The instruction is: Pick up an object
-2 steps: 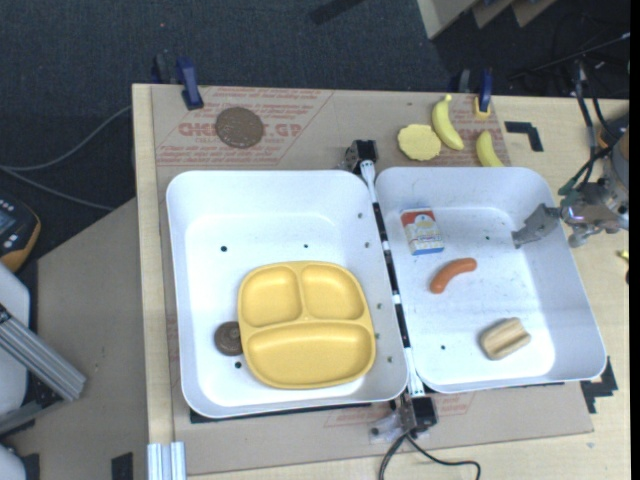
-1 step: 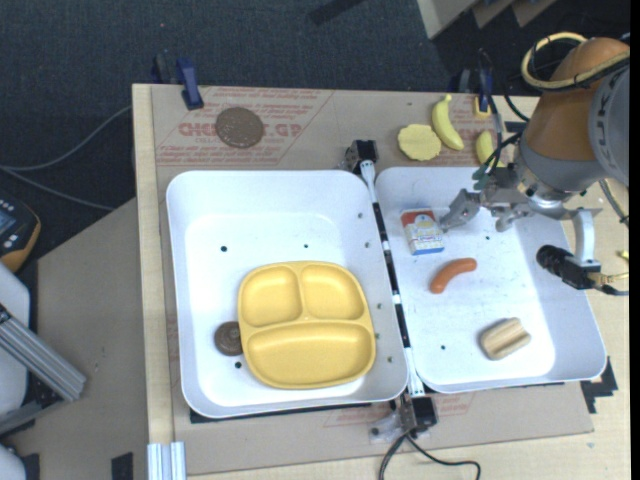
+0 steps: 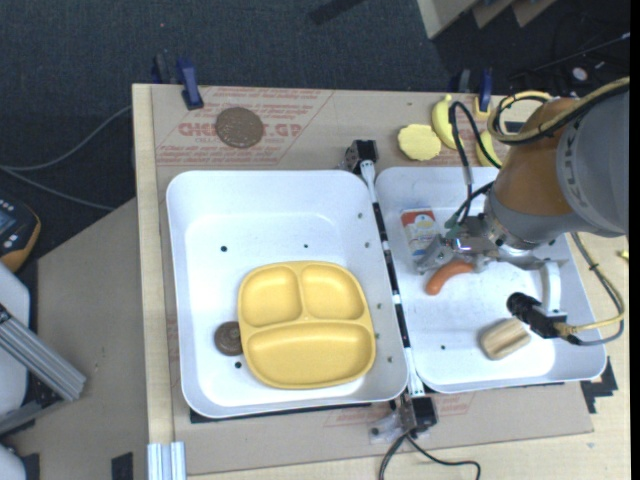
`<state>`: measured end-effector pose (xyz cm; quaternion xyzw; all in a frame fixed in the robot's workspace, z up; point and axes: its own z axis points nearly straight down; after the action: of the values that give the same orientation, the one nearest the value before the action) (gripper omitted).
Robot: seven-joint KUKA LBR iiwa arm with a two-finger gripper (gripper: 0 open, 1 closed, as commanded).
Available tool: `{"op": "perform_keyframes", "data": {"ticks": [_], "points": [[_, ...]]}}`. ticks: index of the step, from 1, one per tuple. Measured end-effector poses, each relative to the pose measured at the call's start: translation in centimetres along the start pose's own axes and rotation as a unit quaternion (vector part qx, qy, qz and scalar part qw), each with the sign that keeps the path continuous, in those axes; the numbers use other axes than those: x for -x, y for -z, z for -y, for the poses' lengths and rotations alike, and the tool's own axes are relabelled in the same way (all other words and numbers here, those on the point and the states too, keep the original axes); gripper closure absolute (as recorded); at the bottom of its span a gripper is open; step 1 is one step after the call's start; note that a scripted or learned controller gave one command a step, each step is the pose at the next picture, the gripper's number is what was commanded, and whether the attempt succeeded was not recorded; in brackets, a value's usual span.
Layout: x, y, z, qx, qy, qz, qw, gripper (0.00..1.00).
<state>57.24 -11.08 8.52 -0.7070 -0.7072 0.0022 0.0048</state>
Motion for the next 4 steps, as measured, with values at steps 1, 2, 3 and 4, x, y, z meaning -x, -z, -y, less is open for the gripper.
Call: {"op": "perform_keyframes", "data": {"ticks": [1,2,3,4], "points": [[0.2,1.5,-0.3,0.005,0.000,0.002,1.0000,1.00],[0.2,1.4,-0.3,0.005,-0.001,0.002,1.0000,0.00],[1.4,-0.2,7.0,0.000,-0.002,0.001,1.0000,0.00],[1.3,0.9,6.5,0.005,-0.001,0.002,1.0000,1.00]]}}
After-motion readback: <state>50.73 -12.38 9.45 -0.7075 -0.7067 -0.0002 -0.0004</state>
